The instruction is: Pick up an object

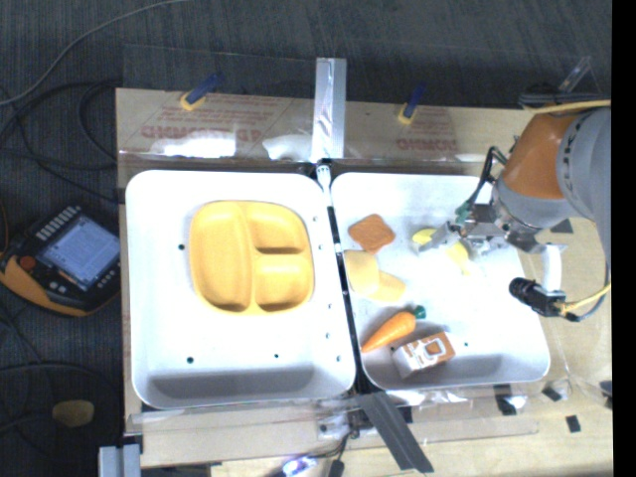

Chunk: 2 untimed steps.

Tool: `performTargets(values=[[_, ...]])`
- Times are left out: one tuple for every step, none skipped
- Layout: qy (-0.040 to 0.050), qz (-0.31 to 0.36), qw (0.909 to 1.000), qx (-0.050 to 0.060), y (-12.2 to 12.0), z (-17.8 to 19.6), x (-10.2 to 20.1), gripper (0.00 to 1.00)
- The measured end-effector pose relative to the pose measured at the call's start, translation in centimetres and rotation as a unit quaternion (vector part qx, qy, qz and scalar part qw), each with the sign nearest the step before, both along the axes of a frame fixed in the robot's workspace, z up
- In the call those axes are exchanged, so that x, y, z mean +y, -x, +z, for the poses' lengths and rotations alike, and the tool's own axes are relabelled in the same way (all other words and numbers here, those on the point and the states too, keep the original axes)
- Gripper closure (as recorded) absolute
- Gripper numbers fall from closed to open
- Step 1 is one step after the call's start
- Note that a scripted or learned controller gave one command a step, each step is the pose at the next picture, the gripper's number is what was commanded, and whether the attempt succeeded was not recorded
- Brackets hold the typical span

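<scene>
Small pale-yellow object lies beside the hand.

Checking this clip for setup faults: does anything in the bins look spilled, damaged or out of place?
Nothing stands out. The yellow tray sits flat in the left bin; the carrot and small carton lie loose in the right bin.

Dark grey carpet floor, loose black cables, wooden bench, perhaps plywood
</scene>
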<state>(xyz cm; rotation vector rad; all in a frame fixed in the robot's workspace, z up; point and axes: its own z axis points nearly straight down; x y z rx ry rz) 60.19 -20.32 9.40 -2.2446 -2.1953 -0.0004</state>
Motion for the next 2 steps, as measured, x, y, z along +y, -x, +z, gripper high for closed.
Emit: performTargets(values=[[-0.0009, 0.001, 1.0000, 0.001, 0.0, 0.8, 0.1, 1.00], [0.0014, -0.034, 0.9994, 0.001, 3.3, 14.0, 4.1, 1.00]])
